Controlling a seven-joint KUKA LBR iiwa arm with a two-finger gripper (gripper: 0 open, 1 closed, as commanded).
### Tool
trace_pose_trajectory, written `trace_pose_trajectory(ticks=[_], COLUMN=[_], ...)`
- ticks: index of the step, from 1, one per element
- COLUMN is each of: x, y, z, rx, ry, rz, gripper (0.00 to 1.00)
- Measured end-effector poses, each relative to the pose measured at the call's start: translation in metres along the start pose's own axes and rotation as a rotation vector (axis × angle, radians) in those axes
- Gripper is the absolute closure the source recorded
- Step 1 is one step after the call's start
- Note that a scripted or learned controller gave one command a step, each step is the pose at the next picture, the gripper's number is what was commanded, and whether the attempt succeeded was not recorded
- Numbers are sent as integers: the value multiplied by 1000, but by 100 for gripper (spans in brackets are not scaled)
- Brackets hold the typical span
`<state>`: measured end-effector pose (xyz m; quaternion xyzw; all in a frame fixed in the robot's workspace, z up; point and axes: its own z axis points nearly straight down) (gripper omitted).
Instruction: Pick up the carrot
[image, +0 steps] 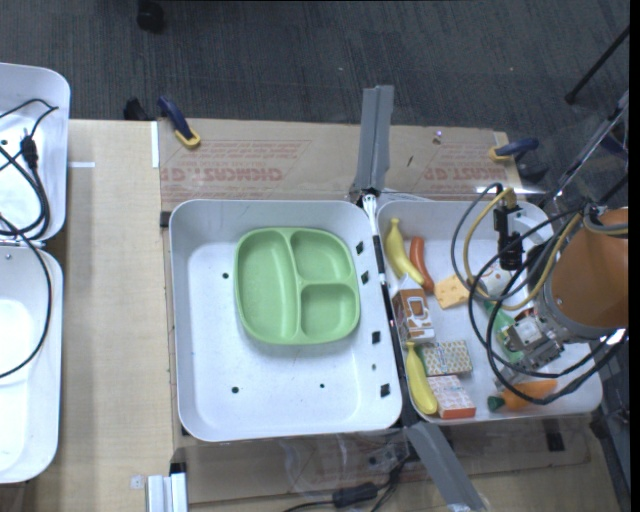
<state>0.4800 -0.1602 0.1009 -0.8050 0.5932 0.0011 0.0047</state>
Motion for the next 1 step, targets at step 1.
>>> trace_pose_trajectory(ticks=[1], x=[-31], y=[-8], z=[-41], rx=[-3], ry=[4], rz=[223], gripper=[100])
